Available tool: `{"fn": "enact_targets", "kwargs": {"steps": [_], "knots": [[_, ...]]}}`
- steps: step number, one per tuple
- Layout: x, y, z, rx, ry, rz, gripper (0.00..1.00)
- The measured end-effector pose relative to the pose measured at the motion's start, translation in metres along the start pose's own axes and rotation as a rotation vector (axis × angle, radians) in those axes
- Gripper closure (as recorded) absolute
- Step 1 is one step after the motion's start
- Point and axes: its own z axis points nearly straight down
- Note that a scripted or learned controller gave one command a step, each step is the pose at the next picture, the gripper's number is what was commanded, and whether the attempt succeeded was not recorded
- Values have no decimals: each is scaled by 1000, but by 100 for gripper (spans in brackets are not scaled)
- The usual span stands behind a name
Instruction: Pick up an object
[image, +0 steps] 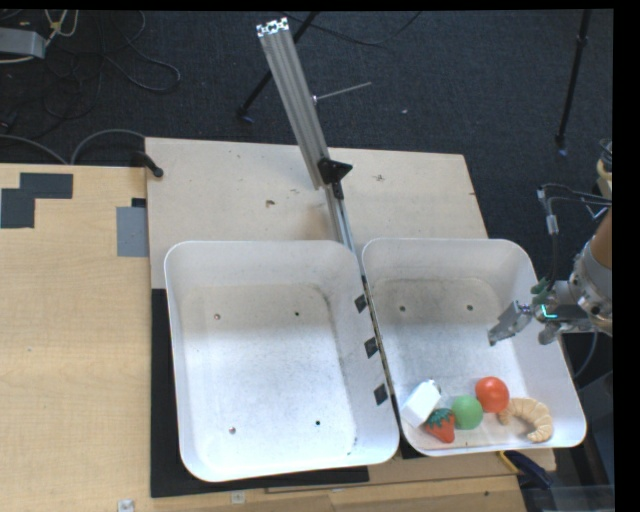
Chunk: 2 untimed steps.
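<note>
Several small items lie along the front edge of the right bin (450, 270): a white block (421, 401), a red strawberry (441, 426), a green ball (467, 411), a red tomato (491, 392) and a tan croissant (531, 417). My gripper (527, 327) hangs over the right bin's right side, behind the tomato and croissant and apart from them. Its fingers are spread, with nothing between them.
The left bin (260, 360) sits beside the right one, joined by a divider with black clips (370, 345). A slanted aluminium bar (300, 110) rises behind the bins. The wooden bench (70, 330) extends to the left.
</note>
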Motion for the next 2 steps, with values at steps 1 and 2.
{"fn": "enact_targets", "kwargs": {"steps": [1,2], "knots": [[0,1,-2,-4,-1,2,0],[-1,-7,60,3,1,1,0]]}}
